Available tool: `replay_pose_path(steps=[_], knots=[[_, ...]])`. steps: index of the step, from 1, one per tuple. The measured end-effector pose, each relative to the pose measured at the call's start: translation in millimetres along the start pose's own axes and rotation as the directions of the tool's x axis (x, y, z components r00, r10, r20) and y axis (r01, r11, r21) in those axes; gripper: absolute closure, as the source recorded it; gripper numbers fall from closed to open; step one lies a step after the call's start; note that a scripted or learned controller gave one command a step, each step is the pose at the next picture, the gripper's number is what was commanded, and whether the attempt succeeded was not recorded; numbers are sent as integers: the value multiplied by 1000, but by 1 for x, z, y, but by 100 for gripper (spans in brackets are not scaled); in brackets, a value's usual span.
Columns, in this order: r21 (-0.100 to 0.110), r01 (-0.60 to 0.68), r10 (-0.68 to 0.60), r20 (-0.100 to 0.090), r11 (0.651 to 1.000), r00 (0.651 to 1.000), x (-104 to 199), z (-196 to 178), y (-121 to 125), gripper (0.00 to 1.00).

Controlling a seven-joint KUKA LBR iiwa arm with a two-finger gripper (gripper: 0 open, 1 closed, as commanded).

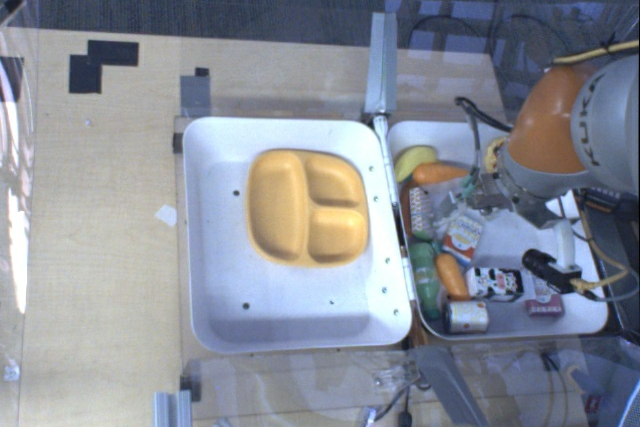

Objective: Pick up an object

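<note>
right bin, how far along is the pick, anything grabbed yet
Done: the arm is over the right bin, reaching down among the clutter. In hand: nothing that can be seen; its wrist hides the gripper. Left: the carrot, can and yellow fruit lie in the bin, and the yellow tray sits in the left bin.

I see open floor in the left bin (215,245) around the yellow tray (305,207). The right bin (590,320) looks packed, the arm (570,130) covering its upper part; any gaps between items are hard to judge.
</note>
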State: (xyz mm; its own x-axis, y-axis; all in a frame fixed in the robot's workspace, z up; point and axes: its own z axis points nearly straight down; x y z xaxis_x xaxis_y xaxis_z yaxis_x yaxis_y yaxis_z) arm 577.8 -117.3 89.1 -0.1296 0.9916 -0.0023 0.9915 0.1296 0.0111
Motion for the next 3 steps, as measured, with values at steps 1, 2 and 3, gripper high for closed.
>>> replay_pose_path(steps=[1, 2, 3], knots=[[-8, 2, -2, 0, 1000, 1000, 1, -12, 3, 100], [-8, 2, -2, 0, 1000, 1000, 1, -12, 3, 0], [-1, -25, 25, 2, 1000, 1000, -23, -1, -47, 0]])
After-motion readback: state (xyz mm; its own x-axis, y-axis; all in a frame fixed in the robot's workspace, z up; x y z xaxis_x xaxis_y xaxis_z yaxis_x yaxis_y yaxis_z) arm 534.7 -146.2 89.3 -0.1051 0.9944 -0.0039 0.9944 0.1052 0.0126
